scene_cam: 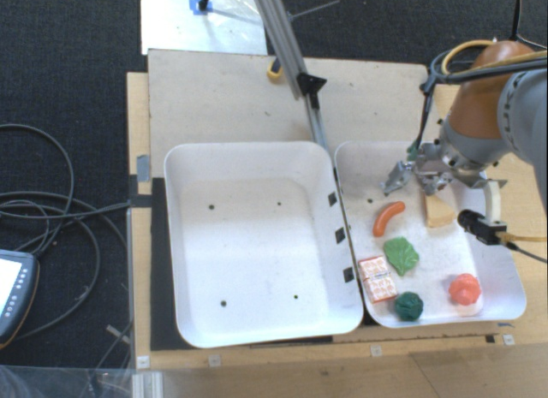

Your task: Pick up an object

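The arm [501,97] enters from the right side of the view and reaches over the upper part of the right bin [514,302]. The orange band sits above the wrist, and cables loop over it.

The gripper [409,176] is positioned over the upper left area of the right bin. One metal finger [396,179] extends to the left and downward; a second finger [431,184] is visible just to its right. The two fingers stand apart, and no object is seen between them.

Contents of the right bin:
- A tan wedge-shaped block [439,211] lies just below the wrist, close beside the right-hand finger. Contact between the two cannot be confirmed.
- An orange sausage-shaped item [389,217] lies tilted, below the gripper and left of the wedge.
- A light green leaf-shaped item [401,256] lies below the sausage-shaped item.
- A small box with a red and white pattern [377,278] lies near the left wall of the bin.
- A dark green round item [408,305] lies just beside the box, near the front wall.
- A red-orange round item [464,289] lies near the front right corner, well apart from the others.

The left bin [184,165] stands beside the right bin, their rims touching along the middle.

A grey pole [278,20] runs diagonally across the bench from the top of the view down to the junction of the two bins
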You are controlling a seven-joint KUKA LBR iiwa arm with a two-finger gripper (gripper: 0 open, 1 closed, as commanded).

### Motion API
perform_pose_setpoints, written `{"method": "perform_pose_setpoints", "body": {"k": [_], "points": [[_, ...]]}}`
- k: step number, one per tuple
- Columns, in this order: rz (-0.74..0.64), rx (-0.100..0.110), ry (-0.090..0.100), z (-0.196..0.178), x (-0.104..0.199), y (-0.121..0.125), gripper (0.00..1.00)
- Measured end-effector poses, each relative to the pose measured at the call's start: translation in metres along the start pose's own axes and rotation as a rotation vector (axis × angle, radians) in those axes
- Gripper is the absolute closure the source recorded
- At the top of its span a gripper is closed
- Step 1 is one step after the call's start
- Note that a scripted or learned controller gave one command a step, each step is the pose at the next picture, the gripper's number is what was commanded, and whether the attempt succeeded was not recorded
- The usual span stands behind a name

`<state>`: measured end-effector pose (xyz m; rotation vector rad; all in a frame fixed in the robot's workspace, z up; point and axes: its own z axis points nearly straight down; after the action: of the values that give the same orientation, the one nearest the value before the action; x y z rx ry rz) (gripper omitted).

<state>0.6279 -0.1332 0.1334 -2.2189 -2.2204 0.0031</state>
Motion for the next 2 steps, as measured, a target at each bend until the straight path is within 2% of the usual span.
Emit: {"method": "perform_pose_setpoints", "body": {"k": [1,2], "points": [[0.000,-0.008,-0.001,-0.014,0.000,0.002,1.00],[-0.004,-0.011,-0.002,-0.071,0.006,-0.004,1.00]]}}
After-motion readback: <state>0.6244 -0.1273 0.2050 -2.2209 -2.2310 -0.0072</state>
